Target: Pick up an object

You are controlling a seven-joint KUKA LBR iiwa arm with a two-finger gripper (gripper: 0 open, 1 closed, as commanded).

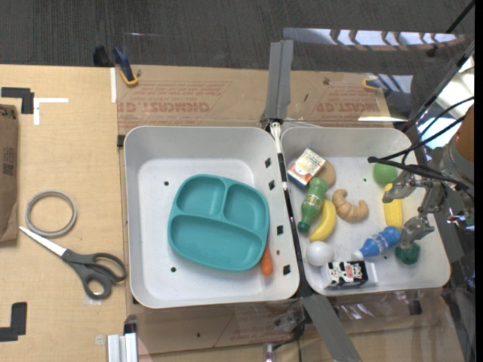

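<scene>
Corn cob [392, 212], yellow and lying lengthwise in the right bin [355, 145], sits just beside the tips of the fingers [407, 210]. The fingers stand spread apart above the bin floor with nothing clamped between them. The cob is on their far side from the arm.

Just past the lower finger lie a blue bottle [379, 243] and a dark green piece [407, 256] (too small to name), both near the bin's front wall. Beyond the upper finger is a round green fruit [385, 173]. Farther out from the fingertips, across the cob, come a croissant [352, 207], a banana [324, 222], a green bottle [313, 204] and a small printed carton [306, 167]. A white ball [318, 253] and a black-and-white box [349, 273] sit towards the front corner.

The cob has bare bin floor between it and the croissant. The bin's right wall runs close behind the fingers.

Well apart from the fingers, the left bin [151, 157] holds a teal divided plate [219, 222] with an orange carrot [266, 263] at its edge. Scissors [87, 263] and a tape roll [50, 212] lie on the table [68, 149].
</scene>
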